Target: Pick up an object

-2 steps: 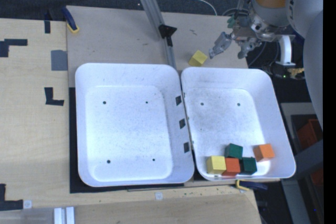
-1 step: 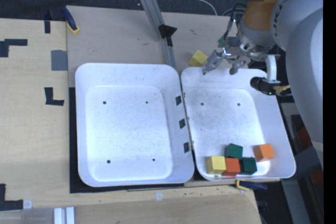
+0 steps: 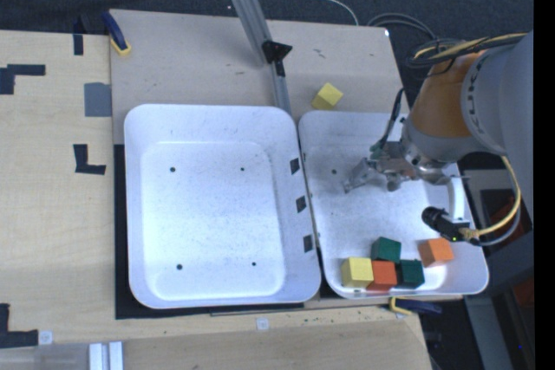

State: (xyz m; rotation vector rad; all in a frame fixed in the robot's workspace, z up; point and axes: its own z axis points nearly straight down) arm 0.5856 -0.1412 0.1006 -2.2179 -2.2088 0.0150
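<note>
**Gripper over bare floor of right bin, blocks clustered lower right**

The gripper (image 3: 360,178) sits low in the right bin (image 3: 325,134), centre right of the frame, over bare floor. Its fingers appear spread and nothing lies between them, so no grasp is made.

The candidate objects crowd the bin's lower edge, probably pushed there against the wall: a yellow block (image 3: 355,271), an orange block (image 3: 382,275) touching it, two green blocks (image 3: 387,249) and (image 3: 411,273), and a second orange block (image 3: 436,251) just to their right. All are small, matte cubes.

A yellow cube (image 3: 328,95) rests on the bench above the bin, outside it. The left bin (image 3: 139,186) sits beside.
</note>
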